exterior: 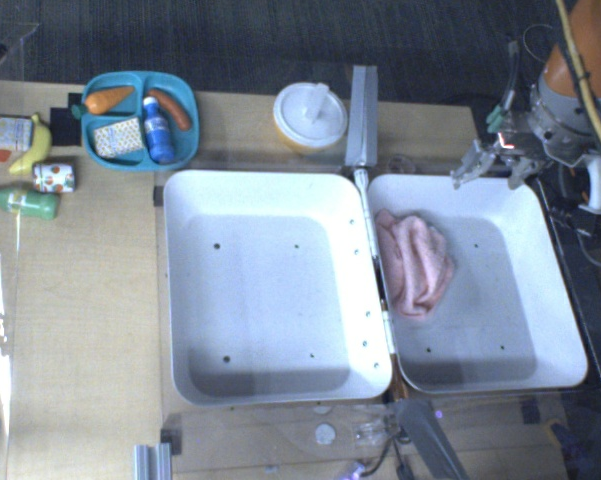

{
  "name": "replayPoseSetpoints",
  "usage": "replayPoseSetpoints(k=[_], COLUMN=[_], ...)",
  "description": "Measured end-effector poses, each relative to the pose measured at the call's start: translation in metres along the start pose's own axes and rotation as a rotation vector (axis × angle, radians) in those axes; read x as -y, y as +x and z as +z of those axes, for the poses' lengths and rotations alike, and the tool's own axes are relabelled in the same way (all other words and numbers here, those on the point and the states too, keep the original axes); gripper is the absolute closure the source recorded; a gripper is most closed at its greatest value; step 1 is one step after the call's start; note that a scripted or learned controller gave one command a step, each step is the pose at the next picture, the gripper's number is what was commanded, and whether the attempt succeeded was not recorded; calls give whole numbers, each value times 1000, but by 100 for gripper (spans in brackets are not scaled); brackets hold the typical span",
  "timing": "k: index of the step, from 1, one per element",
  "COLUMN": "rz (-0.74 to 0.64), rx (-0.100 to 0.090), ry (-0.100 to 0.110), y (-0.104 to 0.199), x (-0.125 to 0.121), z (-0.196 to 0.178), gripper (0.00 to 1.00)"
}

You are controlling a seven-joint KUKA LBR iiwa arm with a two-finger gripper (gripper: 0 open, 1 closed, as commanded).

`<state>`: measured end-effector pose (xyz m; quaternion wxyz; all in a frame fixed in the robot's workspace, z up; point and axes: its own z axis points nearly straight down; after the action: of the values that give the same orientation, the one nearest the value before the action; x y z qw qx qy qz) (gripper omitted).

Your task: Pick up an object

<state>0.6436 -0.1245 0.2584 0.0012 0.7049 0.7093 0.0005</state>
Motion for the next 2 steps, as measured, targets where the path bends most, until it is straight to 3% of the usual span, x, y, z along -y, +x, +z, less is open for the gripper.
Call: replayPoseSetpoints(k=[1, 2], rz=[-35, -140], rx=[-1, 1], ry=[1, -15], y=[6, 23], x=[0, 34], z=[101, 166], gripper=[0, 0])
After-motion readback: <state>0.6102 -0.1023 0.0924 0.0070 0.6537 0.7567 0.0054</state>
